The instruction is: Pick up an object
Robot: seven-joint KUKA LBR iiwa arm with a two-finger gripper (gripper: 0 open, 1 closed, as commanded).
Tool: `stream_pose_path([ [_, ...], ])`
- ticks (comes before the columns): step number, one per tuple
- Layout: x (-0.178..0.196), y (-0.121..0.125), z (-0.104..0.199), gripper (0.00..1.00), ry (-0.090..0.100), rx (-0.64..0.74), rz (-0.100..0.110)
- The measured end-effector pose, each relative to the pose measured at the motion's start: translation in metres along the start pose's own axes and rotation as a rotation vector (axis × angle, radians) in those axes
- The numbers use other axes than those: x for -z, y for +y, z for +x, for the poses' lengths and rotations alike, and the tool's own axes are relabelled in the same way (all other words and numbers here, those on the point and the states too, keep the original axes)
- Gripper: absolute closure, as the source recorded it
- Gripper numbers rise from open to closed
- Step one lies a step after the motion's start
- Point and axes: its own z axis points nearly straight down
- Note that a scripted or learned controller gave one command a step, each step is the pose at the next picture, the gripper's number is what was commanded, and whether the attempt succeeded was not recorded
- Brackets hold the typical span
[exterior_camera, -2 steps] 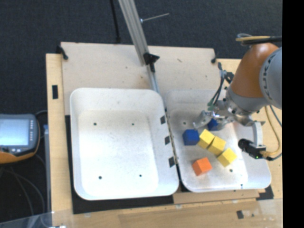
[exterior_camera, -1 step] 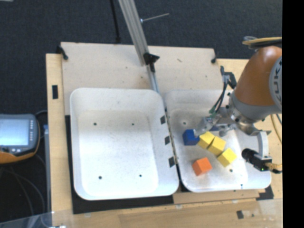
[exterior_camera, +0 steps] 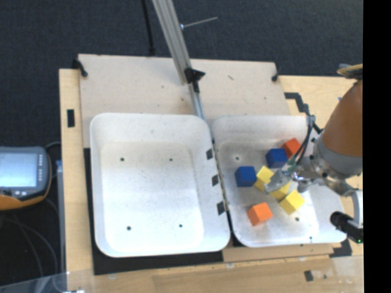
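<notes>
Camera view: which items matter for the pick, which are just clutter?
Job:
gripper
blue cubes
yellow cubes
orange cubes
right bin

Lying about:
left bin
aluminium bar
handheld screen unit

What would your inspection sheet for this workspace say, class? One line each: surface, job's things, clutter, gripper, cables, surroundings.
Surface: wooden bench bearing a left bin and a right bin, side by side.
Job's things: all in the right bin: two blue cubes, two orange cubes, yellow cubes.
Clutter: nothing seen.
Gripper: gripper low among the yellow cubes; no grasp can be confirmed.
Cables: black cable on the floor behind the bench.
Surroundings: dark carpet, slanting metal rail, screen device at the left.
</notes>
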Motion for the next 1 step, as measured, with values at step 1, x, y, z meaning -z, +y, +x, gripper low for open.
stream_pose_path([
  [1,0.12,-0.0074,0.0251,0.0,-0.001,0.008,-0.012],
])
